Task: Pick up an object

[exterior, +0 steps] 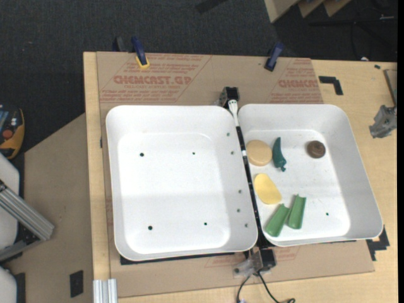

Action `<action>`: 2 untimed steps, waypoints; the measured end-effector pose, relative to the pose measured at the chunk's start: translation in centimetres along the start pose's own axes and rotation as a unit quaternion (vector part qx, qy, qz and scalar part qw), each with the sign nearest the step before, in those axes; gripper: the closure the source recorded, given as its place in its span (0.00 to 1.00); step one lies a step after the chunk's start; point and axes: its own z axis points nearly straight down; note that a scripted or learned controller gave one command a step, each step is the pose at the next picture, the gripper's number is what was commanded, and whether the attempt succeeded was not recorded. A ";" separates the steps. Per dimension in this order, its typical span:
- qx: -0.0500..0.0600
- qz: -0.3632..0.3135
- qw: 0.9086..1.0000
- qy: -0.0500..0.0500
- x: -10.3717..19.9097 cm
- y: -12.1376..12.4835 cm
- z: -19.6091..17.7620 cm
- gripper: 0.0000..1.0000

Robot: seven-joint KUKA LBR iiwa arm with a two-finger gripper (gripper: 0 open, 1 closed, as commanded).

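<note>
Two bins showing plain white: left bin [170, 182] with small dark dots on its floor, right bin [328, 188] likewise white. In the right bin, a round piece [258, 152] looking pale tan; a yellow piece [267, 189] below it, slightly brighter. A teal curved piece [278, 154] sitting beside the tan one. A small round object [315, 148] showing brown. Two green pieces [286, 215] lying near the front, one mid green, one a shade darker. Bench board [189, 74] showing light brown cardboard with reddish printed lettering. Clamps at the back edge: one [139, 52] blue with yellow, one [274, 55] blue. Floor [63, 17] appearing dark grey
</note>
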 end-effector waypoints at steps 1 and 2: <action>-0.001 -0.001 1.000 -0.001 0.0 0.1 -1.0 1.00; -0.003 -0.001 1.000 -0.002 0.0 0.2 -2.0 1.00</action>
